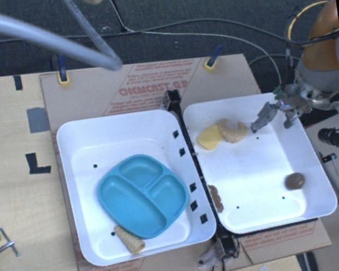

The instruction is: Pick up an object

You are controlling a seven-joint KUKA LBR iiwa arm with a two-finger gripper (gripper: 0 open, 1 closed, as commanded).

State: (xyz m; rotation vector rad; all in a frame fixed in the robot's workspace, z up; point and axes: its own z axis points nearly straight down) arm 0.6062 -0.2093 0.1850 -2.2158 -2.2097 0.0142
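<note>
The tool (274, 116) hangs over the right bin (303, 143) with its fingers spread, holding nothing. Near it lies a yellow lump (209, 138). It looks soft and light; pinch its middle.

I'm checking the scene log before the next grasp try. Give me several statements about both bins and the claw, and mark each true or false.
1. The blue divided plate lies in the left bin. True.
2. The claw holds the yellow piece. False: nothing sits between its fingers; the yellow piece lies apart from it, on the floor of the right bin.
3. The small brown round object lies in the right bin, near its right wall. True.
4. The tan cone-shaped piece rests on top of the blue divided plate. False: it lies on the bin floor beside the plate's lower edge.
5. The yellow piece touches a beige lumpy item. True.
</note>
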